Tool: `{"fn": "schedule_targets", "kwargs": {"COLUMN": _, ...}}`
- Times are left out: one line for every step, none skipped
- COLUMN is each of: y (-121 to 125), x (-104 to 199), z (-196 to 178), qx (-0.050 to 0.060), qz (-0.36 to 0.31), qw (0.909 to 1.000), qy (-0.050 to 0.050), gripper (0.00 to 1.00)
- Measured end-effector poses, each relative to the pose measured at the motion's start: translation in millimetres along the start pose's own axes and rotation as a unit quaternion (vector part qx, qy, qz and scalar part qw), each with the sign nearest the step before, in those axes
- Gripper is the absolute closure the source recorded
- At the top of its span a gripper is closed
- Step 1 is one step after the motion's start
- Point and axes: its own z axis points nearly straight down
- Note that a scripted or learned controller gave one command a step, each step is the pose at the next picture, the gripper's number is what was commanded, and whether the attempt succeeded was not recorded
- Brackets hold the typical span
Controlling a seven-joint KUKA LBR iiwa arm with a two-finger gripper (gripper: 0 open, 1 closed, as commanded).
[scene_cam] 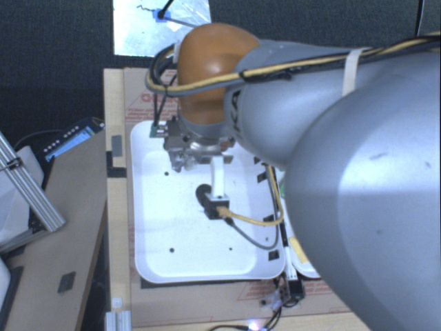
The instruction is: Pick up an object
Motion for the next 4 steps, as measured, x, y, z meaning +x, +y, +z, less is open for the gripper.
{"fn": "schedule_targets", "kwargs": {"y": -66.0, "x": -0.8, "z": 43.3, "qx": -0.001, "qz": 0.001, "qw": 1.0, "qy": 0.0, "gripper": 1.0}}
{"fn": "schedule_targets", "kwargs": {"y": -21.0, "x": -0.1, "z": -40.2, "qx": -0.011, "qz": -0.001, "qw": 0.9999, "qy": 0.003, "gripper": 1.0}}
{"fn": "schedule_targets", "kwargs": {"y": -36.0, "x": -0.4, "z": 33.9, "qx": -0.003, "qz": 0.0, "qw": 1.0, "qy": 0.0, "gripper": 1.0}}
{"fn": "schedule_targets", "kwargs": {"y": 16.7, "x": -168.3, "z": -27.6, "qx": -0.011, "qz": 0.008, "qw": 0.9999, "qy": -0.002, "gripper": 1.0}}
